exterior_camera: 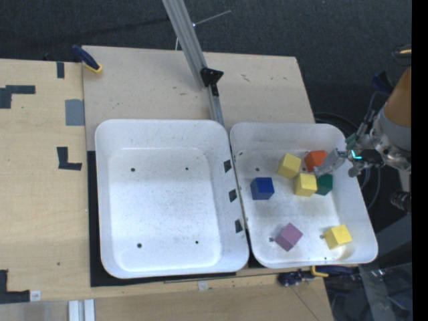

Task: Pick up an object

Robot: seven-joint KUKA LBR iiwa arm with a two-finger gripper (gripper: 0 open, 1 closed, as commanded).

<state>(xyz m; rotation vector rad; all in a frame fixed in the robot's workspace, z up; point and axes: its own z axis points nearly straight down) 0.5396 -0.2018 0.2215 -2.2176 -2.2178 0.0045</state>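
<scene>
Blocks lie scattered in the right-hand shallow white bin (302,131), six small cubes in all. An orange cube (315,158) sits near the bin's far right side, with a dark green cube (324,184) just in front of it and a yellow cube (305,184) touching or nearly touching the green one's left side. Another yellow cube (289,165), tilted onto a corner, rests just left of the orange one. A blue cube (262,188) sits apart towards the bin's left wall, a pale purple cube (289,236) lies near the front, and a third yellow cube (338,235) sits by the front right corner.

Reaching in from the right, the grey arm with its orange band (400,99) brings the two-finger gripper (341,158) over the bin's right rim, close beside the orange and green cubes. The gripper's tip appears to sit just right of the orange cube, though the view is too small and blurred to tell whether it touches, and I cannot tell how wide the pincer stands. No cube is visibly between its tips.

Beside this, the left-hand shallow white bin (162,129) shows a speckled floor. A slanted grey metal rail (187,35) crosses the pale wooden bench (254,85) behind both bins.
</scene>
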